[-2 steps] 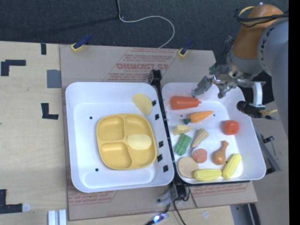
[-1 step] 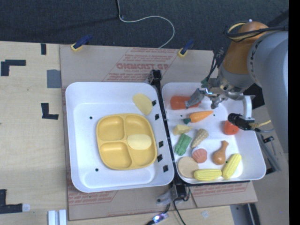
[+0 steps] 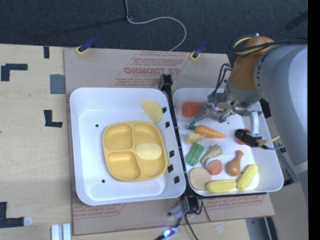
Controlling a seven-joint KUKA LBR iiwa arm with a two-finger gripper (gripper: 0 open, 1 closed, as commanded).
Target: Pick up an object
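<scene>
Two shallow white bins sit side by side on a cardboard-covered bench, seen from above at a slant. The left bin holds a yellow divided plate with four compartments; a pale yellow slice lies in the plate's right near compartment, and another pale yellow piece rests on the bin floor just beyond the plate's far right corner.

The right bin holds a scatter of toy foods. A slim orange carrot with a tapered tip pointing right lies in the middle of the bin's far half. An orange-red rounded piece sits at the far left. Nearer are a green ridged vegetable, a pale stalk-like piece, a pink shell-like piece, a brown drumstick, a tan flat disc, and two yellow corn cobs along the near edge.

The grey arm with its orange band reaches in from the right. Its gripper hovers low over the far part of the right bin, just beyond the carrot and beside the orange-red piece. Whether its fingers are spread or closed cannot be told, and nothing is seen between them.
</scene>
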